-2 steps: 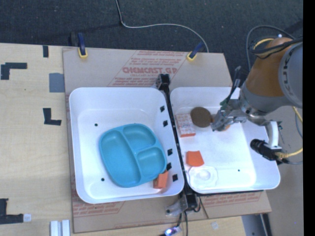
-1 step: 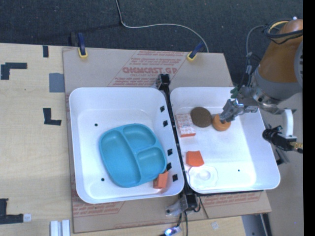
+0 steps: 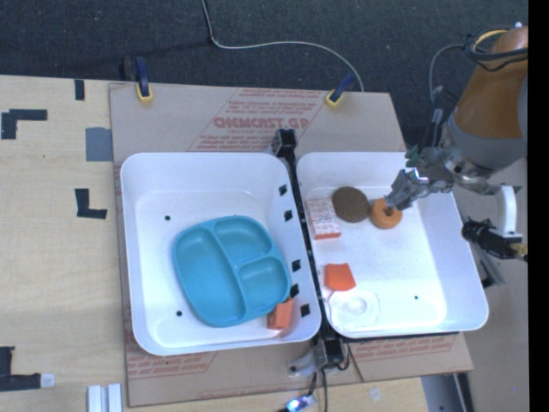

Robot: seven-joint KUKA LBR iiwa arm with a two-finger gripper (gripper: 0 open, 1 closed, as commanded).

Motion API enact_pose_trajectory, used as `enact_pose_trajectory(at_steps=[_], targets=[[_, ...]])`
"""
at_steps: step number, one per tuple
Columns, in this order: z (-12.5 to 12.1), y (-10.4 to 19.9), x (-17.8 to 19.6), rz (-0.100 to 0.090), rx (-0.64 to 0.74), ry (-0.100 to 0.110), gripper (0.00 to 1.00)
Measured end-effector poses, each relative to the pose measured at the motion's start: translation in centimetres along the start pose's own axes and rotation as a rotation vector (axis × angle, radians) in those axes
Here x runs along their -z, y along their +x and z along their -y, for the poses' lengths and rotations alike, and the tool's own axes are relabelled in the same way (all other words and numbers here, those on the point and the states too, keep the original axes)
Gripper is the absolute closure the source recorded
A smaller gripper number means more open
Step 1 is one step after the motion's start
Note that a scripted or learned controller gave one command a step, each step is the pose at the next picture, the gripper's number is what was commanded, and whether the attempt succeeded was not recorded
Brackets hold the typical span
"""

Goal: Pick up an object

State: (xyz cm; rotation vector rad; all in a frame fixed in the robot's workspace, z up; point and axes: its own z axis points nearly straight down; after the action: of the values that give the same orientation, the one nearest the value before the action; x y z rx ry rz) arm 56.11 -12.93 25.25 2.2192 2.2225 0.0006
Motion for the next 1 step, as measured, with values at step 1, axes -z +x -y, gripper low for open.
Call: enact_pose_trajectory(at_steps=[1], targets=[[0.68,5.14,-1.59,-0.001,0.003,0.004,1.0]])
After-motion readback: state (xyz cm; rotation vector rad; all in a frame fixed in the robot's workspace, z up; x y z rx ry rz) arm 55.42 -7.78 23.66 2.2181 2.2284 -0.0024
